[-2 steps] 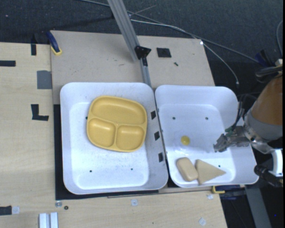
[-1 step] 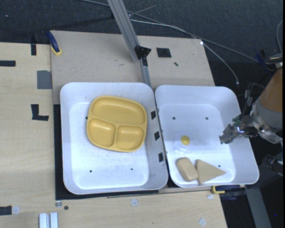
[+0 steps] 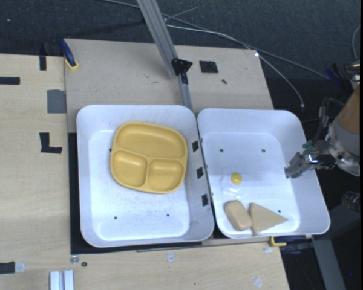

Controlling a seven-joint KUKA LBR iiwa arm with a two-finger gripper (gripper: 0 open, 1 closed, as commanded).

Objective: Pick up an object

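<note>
Two shallow white bins are sitting side by side on the pale wooden bench, their inner rims nearly touching along a line of small black clips. The left bin (image 3: 91, 222) is holding a yellow divided plate (image 3: 149, 156), smooth and rounded, with one long compartment and two smaller ones, lying flat toward the bin's far half; bare floor is showing in front of it. The right bin (image 3: 254, 122) is offering more open floor: its far half is bare, while three things are gathering toward the near side. A small yellow ball (image 3: 236, 178) is resting alone near the middle. Closer to the near wall, a tan rounded block (image 3: 237, 215) is lying just beside a tan wedge (image 3: 266, 217) with flat faces and a pointed tip; the two look to be touching.

At the right bin's right rim, the gripper (image 3: 294, 168) is hanging over the edge, dark and small against the white wall, well apart from all three things; whether its jaws are spread or closed I cannot tell, and nothing is visible between them. A grey metal bar (image 3: 158, 29) is slanting down from the top toward the gap between the bins.
</note>
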